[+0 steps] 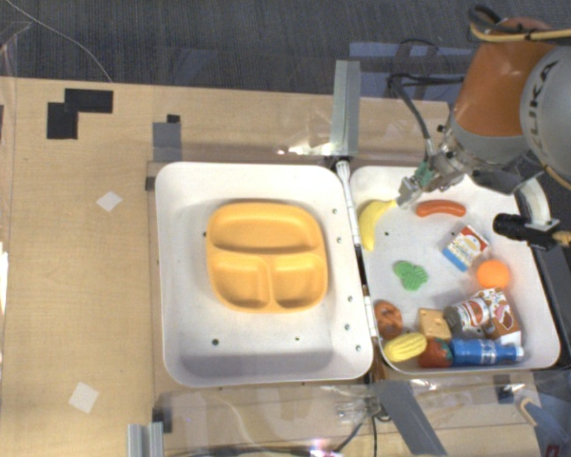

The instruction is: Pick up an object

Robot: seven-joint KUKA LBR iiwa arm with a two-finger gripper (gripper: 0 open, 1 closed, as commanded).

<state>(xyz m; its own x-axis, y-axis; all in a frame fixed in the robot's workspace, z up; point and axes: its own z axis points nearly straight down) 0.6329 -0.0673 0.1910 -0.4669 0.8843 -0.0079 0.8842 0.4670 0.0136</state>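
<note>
The right bin (542, 346) holds a yellow banana (372, 220) at its back left and a red sausage (440, 208) just right of it. A green leafy toy (411, 274) lies mid-bin. A small carton (464, 247) and an orange (493, 273) sit to the right. My gripper (412, 191) hangs over the back of this bin, between the banana and the sausage, pointing down and left. I see nothing in its grasp.
A yellow divided tray (266, 255) lies in the left bin (181, 341). Along the right bin's front sit a can (481, 312), a blue bottle (485, 353), a lemon (404, 347), a tomato (436, 354), a cracker (434, 325) and a brown item (388, 318).
</note>
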